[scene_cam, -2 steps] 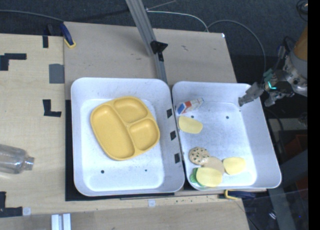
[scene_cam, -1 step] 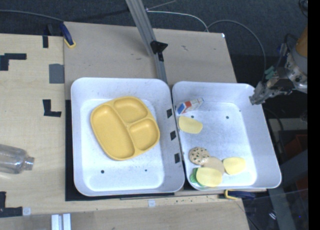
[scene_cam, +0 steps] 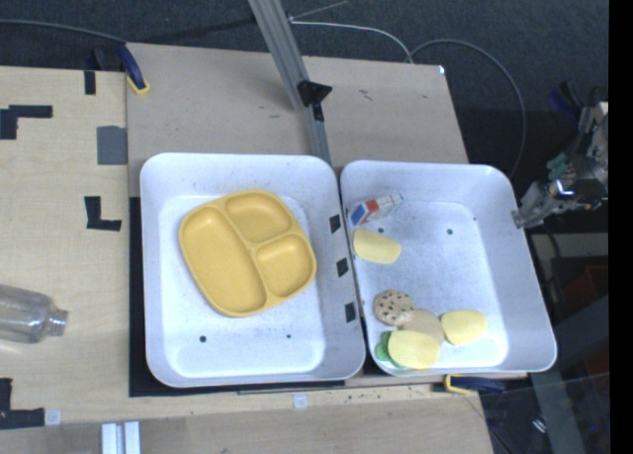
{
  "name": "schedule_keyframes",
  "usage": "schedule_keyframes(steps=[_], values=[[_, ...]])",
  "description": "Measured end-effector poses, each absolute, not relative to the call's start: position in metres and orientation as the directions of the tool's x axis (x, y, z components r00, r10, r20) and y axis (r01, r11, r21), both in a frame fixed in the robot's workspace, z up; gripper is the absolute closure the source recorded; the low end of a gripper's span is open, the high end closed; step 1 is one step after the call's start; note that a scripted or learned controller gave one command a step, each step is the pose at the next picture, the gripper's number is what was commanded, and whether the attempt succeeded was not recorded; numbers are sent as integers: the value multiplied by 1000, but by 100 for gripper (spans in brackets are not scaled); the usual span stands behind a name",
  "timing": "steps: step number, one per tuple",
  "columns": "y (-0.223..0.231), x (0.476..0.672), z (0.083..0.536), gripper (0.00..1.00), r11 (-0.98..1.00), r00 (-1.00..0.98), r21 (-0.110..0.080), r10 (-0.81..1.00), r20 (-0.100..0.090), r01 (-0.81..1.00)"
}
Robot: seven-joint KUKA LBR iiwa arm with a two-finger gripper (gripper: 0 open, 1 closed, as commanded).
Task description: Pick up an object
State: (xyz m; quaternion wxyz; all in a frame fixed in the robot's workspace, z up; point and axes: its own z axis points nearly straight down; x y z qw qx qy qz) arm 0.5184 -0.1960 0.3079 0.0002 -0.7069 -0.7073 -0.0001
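No text, brand, number or sign can be read anywhere. The small tube point(scene_cam: 375, 208) in the right bin point(scene_cam: 495, 185) carries red and blue print, but it is too small and blurred to make out any letters.

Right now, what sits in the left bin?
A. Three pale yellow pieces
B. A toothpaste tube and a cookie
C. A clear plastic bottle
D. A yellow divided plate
D. The yellow divided plate lies alone in the left bin; the tube, the cookie and the pale yellow pieces are all in the right bin, and the clear bottle lies on the bench outside both.
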Motion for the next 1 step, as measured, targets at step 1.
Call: schedule_keyframes(steps=[1], values=[[-210, 554, 206, 100, 1, -1, -8, 1000, 1, 1000]])
